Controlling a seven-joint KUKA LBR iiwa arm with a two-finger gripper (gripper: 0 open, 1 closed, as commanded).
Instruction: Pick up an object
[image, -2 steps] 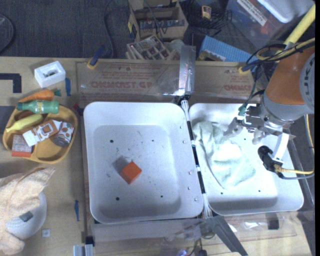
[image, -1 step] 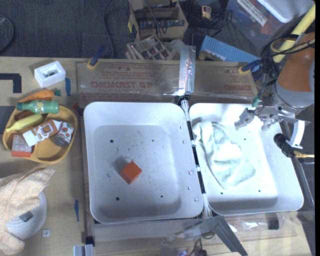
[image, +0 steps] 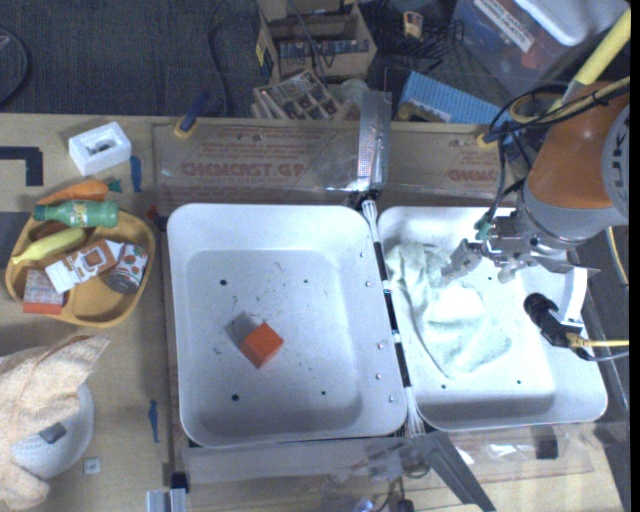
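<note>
An orange block (image: 262, 343) lies in the left bin (image: 200, 240), left of its middle, with a grey shadow or small grey piece at its upper left. A pale green-white cloth (image: 447, 308) is crumpled in the right bin (image: 575, 400), spreading from the bin's left wall toward its middle. My gripper (image: 468, 258) hangs over the upper part of the right bin, its tip right at the cloth's upper edge. The arm's grey body and orange band (image: 578, 160) rise to the right of it.
A wooden bowl (image: 120, 310) of toy food stands left of the bins, a white box (image: 100, 147) behind it, and a beige cloth (image: 45, 400) at the lower left. A black and white cable fitting (image: 555, 315) hangs over the right bin's right side.
</note>
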